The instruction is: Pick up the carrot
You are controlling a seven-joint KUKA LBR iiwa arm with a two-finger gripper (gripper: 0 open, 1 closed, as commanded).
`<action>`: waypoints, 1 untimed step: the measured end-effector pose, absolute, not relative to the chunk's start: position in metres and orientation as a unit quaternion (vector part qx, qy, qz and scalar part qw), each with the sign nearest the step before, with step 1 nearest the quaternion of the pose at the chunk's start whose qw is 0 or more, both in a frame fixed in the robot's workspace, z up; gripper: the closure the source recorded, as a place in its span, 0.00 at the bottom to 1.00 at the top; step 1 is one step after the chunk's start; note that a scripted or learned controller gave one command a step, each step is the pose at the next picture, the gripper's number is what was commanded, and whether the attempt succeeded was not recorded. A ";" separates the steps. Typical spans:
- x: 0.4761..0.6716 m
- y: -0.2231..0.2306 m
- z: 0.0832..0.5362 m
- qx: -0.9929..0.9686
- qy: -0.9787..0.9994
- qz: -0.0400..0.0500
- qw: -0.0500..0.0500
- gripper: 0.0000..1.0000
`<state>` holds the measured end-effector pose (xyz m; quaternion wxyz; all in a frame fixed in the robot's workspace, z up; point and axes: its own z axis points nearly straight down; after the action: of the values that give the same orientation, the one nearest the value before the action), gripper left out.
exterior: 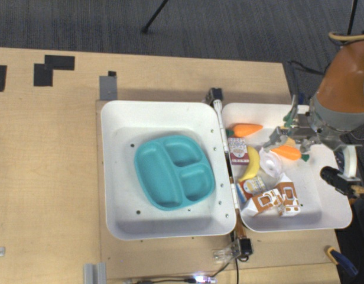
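step: I'd call this the approach/grasp bit, nothing lifted yet as far as I can judge. My gripper (293, 136) sits low over the right bin (332, 218), in the right-middle of the frame.

carrot: two orange things in that bin, which is annoying. One lies near the bin's upper left corner, call it the carrot (248, 130), on its side, pointing roughly left-right. The other orange piece (286, 152) lies right under my gripper's metal parts, just touching or nearly so. Can't tell which is the real carrot from here.

gripper state: honestly cannot tell, the end is a tangle of metal and nothing reads cleanly.

relative position: the upper-left carrot is to the left of my gripper and slightly higher in the frame, near but apart.

neighbours: banana (252, 163) below the carrot, a small box (237, 151) beside the dividing wall, printed packet (278, 199) lower down. Teal tray (174, 171) in the left bin (114, 176), well apart.

next move: probably needs a clean line-up along the carrot's narrow side, then close and lift straight up, avoiding the banana.
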<state>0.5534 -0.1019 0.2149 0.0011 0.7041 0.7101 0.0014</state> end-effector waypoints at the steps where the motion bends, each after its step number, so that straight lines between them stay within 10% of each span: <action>1: 0.602 -0.116 0.104 0.653 0.757 0.007 0.011 0.00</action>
<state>0.6024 -0.1156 0.1040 0.0110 0.6532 0.7571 0.0071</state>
